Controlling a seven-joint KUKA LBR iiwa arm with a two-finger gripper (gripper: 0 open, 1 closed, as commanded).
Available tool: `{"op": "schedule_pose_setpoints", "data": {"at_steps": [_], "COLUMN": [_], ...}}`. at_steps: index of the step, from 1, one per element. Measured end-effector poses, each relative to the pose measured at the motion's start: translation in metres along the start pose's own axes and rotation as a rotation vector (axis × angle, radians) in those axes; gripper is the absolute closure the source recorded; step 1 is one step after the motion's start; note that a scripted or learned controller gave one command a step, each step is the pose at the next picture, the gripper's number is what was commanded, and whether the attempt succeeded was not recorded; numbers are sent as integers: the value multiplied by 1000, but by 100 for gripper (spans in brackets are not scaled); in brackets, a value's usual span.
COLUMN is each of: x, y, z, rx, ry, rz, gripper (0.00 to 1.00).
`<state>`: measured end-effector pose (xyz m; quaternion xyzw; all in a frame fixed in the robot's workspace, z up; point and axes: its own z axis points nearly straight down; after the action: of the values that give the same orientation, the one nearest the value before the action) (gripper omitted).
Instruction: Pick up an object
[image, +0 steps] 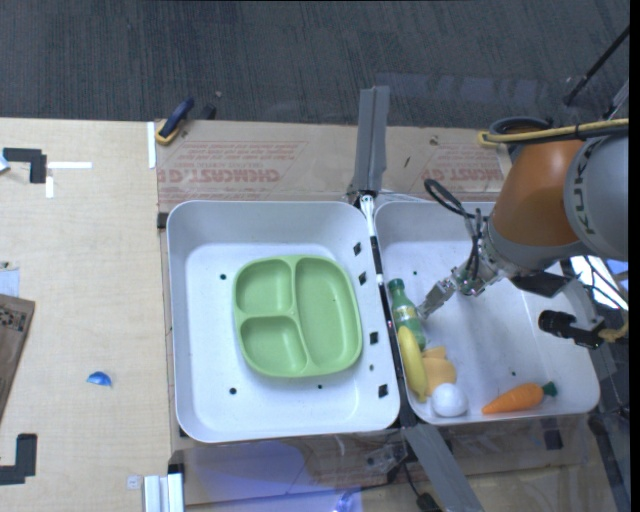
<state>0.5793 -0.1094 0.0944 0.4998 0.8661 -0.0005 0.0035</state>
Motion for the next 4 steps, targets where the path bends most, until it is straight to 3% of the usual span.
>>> {"op": "schedule_pose_setpoints", "data": {"at_steps": [1,2,3,4], "x": [-61,-12,43,39], "y": [16,39,-67,-91], "z": [-18,-19,0,-12], "rx": [2,5,6,-6], "ry": [4,6,7,-1], "rz": [279,358,389,309], "gripper": [0,0,0,0]}}
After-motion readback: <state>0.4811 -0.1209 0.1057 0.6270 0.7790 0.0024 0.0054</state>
